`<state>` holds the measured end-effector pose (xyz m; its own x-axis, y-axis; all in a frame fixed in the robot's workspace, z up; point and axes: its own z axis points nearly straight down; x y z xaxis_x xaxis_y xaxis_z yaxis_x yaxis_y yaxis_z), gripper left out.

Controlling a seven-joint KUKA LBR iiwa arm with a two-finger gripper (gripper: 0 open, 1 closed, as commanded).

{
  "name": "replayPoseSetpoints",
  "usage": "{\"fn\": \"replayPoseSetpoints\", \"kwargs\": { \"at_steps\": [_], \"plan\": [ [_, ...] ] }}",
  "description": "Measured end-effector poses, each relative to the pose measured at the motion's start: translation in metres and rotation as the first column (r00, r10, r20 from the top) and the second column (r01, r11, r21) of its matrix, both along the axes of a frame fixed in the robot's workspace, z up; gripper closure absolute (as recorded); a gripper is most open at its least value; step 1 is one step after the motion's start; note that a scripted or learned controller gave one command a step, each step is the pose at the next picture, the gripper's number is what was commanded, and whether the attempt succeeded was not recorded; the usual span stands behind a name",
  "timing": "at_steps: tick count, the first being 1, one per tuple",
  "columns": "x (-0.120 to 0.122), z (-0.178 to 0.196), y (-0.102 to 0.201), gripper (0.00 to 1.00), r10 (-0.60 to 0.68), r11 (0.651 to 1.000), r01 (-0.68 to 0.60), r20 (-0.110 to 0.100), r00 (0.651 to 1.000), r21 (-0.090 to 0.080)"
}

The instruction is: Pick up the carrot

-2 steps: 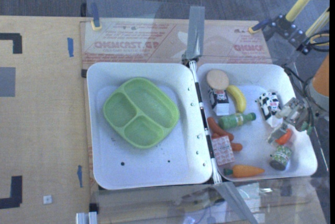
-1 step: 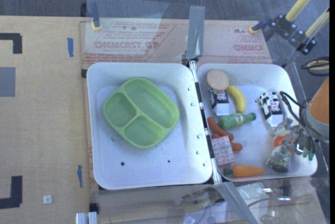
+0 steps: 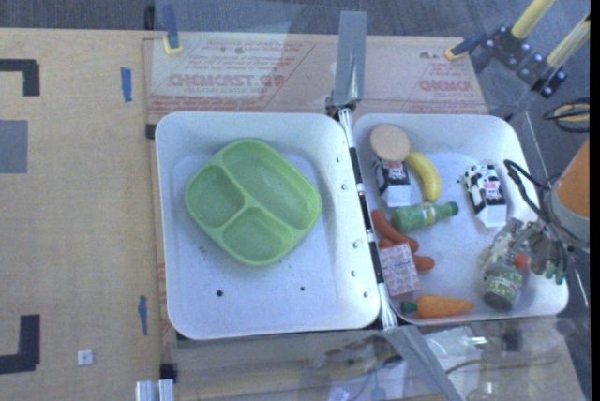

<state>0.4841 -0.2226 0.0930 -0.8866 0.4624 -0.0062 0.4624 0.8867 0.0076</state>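
Carrot [image 3: 444, 304] lies flat along the near edge of the right bin [image 3: 469, 129], leafy end pointing left, just beside a small red-and-white packet [image 3: 399, 269]. Gripper [image 3: 506, 273] hangs low over the bin's near right corner, close right of the carrot; finger spread cannot be told. Left bin [image 3: 187, 296] holds a green divided plate [image 3: 251, 200].

— How are the bin surfaces to be described?
— Both white bins [image 3: 187, 296] are seen as smooth, moulded plastic with a dull sheen. The green divided plate [image 3: 251, 200] is rendered in matt plastic.
— And the smaller things?
— The carrot [image 3: 444, 304] is shown smooth and slightly waxy, the banana [image 3: 426, 176] likewise. The green bottle [image 3: 424, 215] is marked by glossy highlights. The bench top [image 3: 75, 202] is finished as pale, matt wood.
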Motion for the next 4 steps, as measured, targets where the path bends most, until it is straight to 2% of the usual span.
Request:
{"fn": "replayPoseSetpoints", "kwargs": {
  "at_steps": [1,2,3,4],
  "plan": [
    [0.024,0.102,0.081,1.00,0.001,1.000,-0.001,-0.004,1.000,-0.004],
    [0.024,0.102,0.081,0.00,0.000,1.000,0.000,-0.004,1.000,-0.004],
    [0.006,0.015,0.111,0.00,0.419,0.908,-0.419,0.008,0.908,-0.014],
    [0.005,0.000,0.062,0.00,0.546,0.838,-0.545,0.015,0.838,-0.027]
  ]
}}
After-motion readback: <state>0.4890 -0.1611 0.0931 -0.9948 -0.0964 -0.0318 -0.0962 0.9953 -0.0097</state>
